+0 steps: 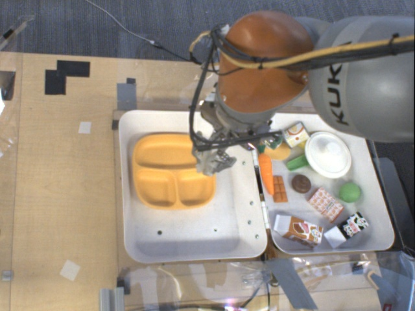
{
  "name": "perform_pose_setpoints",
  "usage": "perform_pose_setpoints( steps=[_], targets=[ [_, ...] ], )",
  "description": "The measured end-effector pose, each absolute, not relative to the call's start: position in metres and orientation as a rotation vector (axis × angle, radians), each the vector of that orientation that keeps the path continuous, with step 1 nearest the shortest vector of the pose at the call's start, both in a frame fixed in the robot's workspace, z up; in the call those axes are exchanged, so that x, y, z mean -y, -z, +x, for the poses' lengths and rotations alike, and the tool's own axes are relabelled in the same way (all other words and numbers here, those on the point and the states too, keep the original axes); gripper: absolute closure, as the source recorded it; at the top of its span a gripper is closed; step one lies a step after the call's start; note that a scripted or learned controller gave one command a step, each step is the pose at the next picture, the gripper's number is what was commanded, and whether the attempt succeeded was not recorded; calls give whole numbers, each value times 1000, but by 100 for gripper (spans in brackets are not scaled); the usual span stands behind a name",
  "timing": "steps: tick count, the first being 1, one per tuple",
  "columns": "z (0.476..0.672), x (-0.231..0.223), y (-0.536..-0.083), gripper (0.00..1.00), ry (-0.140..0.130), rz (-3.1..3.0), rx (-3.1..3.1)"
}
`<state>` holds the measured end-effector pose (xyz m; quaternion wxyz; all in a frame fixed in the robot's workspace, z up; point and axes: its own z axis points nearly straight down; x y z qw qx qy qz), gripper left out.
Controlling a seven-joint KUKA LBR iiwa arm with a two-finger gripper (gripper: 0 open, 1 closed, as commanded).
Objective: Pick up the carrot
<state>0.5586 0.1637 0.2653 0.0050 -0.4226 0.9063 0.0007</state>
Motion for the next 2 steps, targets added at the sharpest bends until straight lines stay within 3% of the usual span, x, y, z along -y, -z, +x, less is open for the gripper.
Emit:
perform_pose_setpoints(
  steps=[1, 2],
  targets=[
    [584, -178, -252, 100, 0, -1757, -2592],
    [671, -168, -322, 100, 4, -1619, -2672]
  ],
)
